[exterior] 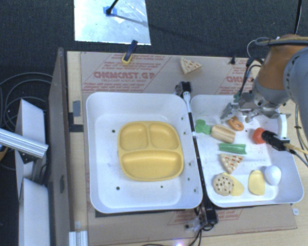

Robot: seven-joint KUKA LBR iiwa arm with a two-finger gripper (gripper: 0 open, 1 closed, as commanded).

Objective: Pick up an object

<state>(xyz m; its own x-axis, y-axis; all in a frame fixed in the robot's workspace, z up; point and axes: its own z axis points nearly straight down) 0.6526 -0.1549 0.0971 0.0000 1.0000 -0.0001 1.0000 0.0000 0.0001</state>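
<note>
The end effector (239, 111) hangs low over the right bin's (297, 191) far side, its grip state impossible to tell, with the small orange ring (236, 123) lying directly beneath its tips, nothing visibly held.

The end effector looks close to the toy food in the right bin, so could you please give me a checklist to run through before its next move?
1. End effector is over the right bin: ok.
2. A target lies right beneath it: ok, the orange ring sits just below.
3. Finger opening suits the ring: cannot tell.
4. Ring has room around it: not ok, the bread roll lies close beside it.
5. Nothing is held yet: cannot tell, no item shows between the fingers.
6. The yellow divided plate in the left bin is out of the arm's way: ok.
</note>
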